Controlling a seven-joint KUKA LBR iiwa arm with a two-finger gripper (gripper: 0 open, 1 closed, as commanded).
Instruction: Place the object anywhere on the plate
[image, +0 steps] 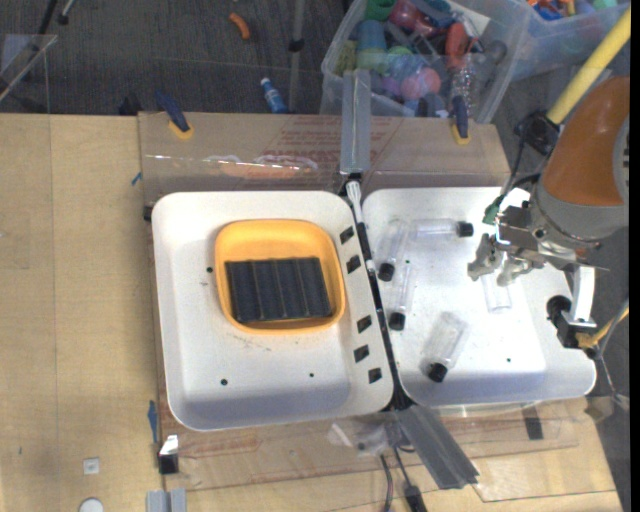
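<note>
An orange-yellow plate (277, 238) sits in the left bin (190, 370). A black ribbed rectangular block (278, 289) lies flat on the plate. My gripper (497, 272) hangs over the right bin (520, 375), near its right side, far from the plate. Its fingers stand open, and I see nothing held between them. A small clear tube (498, 296) lies in the bin just under the fingertips.
Several more clear tubes with black caps lie in the right bin: one upright-lying near the divider (401, 268), one at the back (440, 229), one near the front (443, 343). A black ridged divider (362, 300) separates the bins. A crate of colourful items (420, 45) stands behind.
</note>
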